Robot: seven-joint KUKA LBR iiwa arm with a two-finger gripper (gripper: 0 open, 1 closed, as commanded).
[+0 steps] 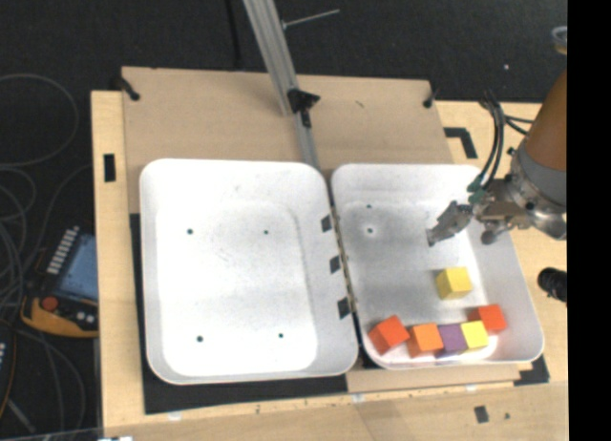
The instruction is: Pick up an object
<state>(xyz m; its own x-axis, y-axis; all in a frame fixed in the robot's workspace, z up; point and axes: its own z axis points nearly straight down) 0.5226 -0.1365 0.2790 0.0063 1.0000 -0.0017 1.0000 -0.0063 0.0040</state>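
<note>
Two shallow white plastic bins (239, 267), faintly grey-speckled. Right bin: lone yellow cube (454, 283); row of orange-red cube (388, 333), orange cube (426, 338), purple cube (451, 340), yellow cube (474, 336), red-orange cube (492, 318). Bench tan (363, 119).

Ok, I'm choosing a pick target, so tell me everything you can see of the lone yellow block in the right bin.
The yellow block is a small cube-like piece, plain yellow, matte, looking like painted wood or foam. It sits flat on the right bin's white floor, turned slightly askew, apart from the row of blocks along the near wall. Nothing touches it; the gripper hangs above and just behind it.
</note>
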